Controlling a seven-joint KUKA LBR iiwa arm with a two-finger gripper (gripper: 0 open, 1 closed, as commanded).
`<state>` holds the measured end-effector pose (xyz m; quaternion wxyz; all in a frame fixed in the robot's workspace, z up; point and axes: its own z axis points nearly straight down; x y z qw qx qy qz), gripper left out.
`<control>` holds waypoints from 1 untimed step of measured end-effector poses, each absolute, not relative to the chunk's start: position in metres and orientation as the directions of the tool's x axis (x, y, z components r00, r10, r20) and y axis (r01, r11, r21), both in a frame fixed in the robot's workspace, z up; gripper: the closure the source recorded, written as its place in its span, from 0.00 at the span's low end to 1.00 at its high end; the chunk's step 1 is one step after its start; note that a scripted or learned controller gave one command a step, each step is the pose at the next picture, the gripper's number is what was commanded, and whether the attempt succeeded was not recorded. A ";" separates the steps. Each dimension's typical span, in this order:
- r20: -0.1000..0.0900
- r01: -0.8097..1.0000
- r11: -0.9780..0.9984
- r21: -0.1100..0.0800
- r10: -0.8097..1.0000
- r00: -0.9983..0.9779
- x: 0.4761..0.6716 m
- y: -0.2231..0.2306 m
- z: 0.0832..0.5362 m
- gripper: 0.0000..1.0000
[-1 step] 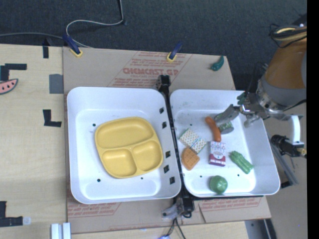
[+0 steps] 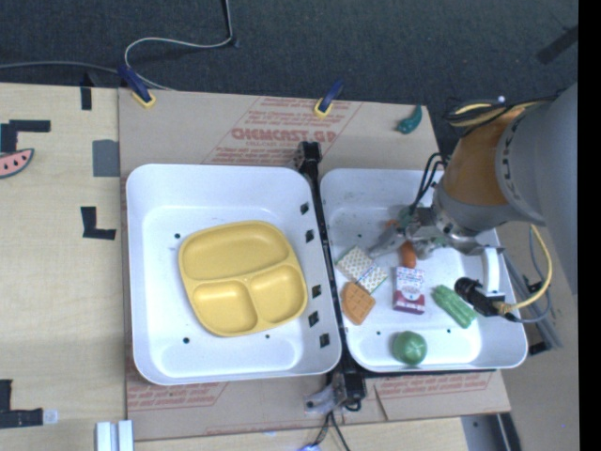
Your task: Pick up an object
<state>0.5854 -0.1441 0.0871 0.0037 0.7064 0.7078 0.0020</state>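
The gripper point(image 2: 406, 237) is down in the right bin point(image 2: 488, 350), close to the middle of its floor, with the grey arm point(image 2: 540, 158) and its orange band point(image 2: 474, 163) rising away to the right of it. A small orange-red object point(image 2: 408, 254), possibly a toy carrot, sits at the tips; whether it is actually pinched there or only lying beside them cannot be told, the area being dark and crowded.

Taking the gripper as the landmark, a red and white packet point(image 2: 408, 289) lies just below it, touching or nearly touching the orange-red piece. Down and to the left is a pale checked cracker-like square point(image 2: 362, 267), and below that a round orange biscuit-like piece point(image 2: 357, 303). Down and to the right lies a green cylinder point(image 2: 454, 306), tilted, next to a black part of the arm's wrist fittings. A round green ball-like object point(image 2: 408, 347) rests well below, near the bin's front wall.

Far to the left of the gripper, across the divide between the bins, the left bin point(image 2: 155, 252) holds a yellow divided plate point(image 2: 244, 276) with three compartments, lying flat.
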 end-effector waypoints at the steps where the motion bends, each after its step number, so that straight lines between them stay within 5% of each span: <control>1: -0.003 1.000 0.001 0.006 1.000 -0.001 0.585 -0.145 0.096 1.00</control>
